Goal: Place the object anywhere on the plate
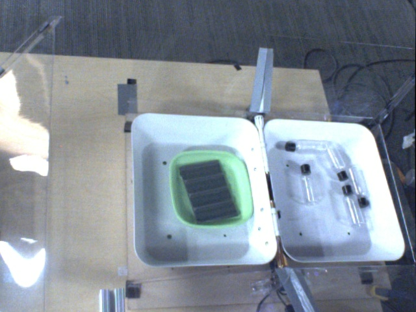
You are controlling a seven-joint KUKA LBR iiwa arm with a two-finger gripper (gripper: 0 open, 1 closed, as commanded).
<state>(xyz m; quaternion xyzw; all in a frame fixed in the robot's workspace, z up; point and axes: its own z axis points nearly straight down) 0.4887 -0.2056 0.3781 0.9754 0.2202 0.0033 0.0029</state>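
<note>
Dark ribbed block (208, 190) lies flat in the green plate (177, 190). It is roughly centred and turned a little off the plate's edges, with green rim showing all round it. The block is a rectangle with ridges running across its short way.

The plate sits on the floor of the left bin (151, 239), nearer the right wall than the left. A strip of bare white floor runs round the other sides.

The right bin (305, 236) touches the left bin along their shared wall. It holds clear vials (308, 186) with black caps, about five, all lying down:
- One lies along the far wall, cap to the left.
- One is near the middle, cap towards the far side.
- The other three are bunched close together towards the right wall. The glass is hard to make out against the white, so I can't tell whether they touch each other.

The near half of that bin's floor is bare.

Both bins sit on the pale wooden counter (65, 194). There is strong glare on the counter's left part.

A grey post (262, 83) stands at the far end of the seam between the bins. A small dark bracket (128, 97) sits on the counter just beyond the left bin's far left corner.

Black cables (344, 70) trail off the counter's far right corner. Dark carpet floor (162, 18) lies beyond the counter.
</note>
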